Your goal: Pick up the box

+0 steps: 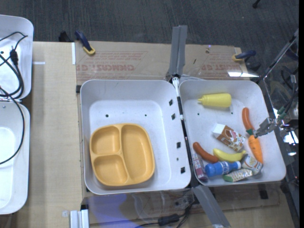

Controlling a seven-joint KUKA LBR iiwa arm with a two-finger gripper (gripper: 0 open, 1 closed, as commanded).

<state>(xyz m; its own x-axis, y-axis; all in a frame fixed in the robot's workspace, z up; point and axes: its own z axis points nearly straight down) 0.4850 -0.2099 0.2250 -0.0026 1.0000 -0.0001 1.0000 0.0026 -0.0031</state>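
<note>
box (229,137) lying untouched in the middle of the right bin (266,99), just far of a banana (229,154) and left of a carrot (255,148) (gripper (266,127) near the right rim, jaw state impossible to tell), with picking up apparently not yet begun.

Illumination is even, diffuse and moderately bright, apparently from overhead; the two white bins (128,91) read near full brightness without clipping, while the dark carpet (142,8) toward 12 o'clock stays dim. Shadows are soft and short, most visible along the inner bin walls and under the yellow tray (122,154) toward 6 o'clock. Focus is acceptable at centre, fine detail on small items is soft, a faint bluish glare sits near 6 o'clock, and reflective clutter at 3 o'clock is hard to resolve.
</note>
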